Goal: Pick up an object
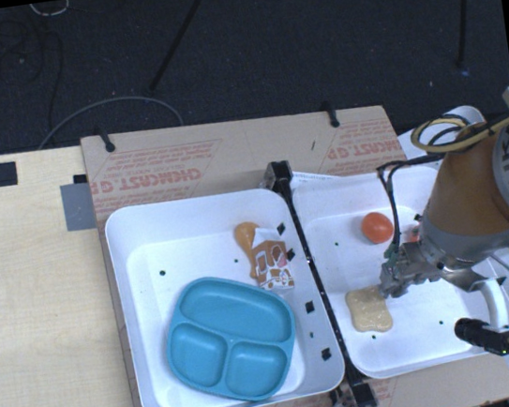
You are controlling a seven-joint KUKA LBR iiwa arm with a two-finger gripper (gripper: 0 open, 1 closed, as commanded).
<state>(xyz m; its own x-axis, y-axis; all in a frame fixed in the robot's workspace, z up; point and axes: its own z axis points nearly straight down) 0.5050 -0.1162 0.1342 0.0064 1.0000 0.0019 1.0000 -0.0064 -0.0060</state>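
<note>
Mirrored red lettering, seemingly "CHEMCAST GP", is printed on the brown cardboard (229,159) under the bins. The gripper (392,283) is seen in the right bin (447,349), just beside a pale flat object (369,310); its state cannot be told. An orange ball (376,226) lies nearby. A blue divided tray (229,338) and a small patterned packet (271,266) are held by the left bin (135,263).

Light is even and fairly bright over the bench, seemingly from overhead. The two white bins (131,264) reflect it strongly and look nearly washed out, with only faint shadows at their walls. The far floor (212,43) lies dim, almost black. The picture is soft and slightly grainy; small details and printed lettering on the cardboard (156,176) blur.
</note>
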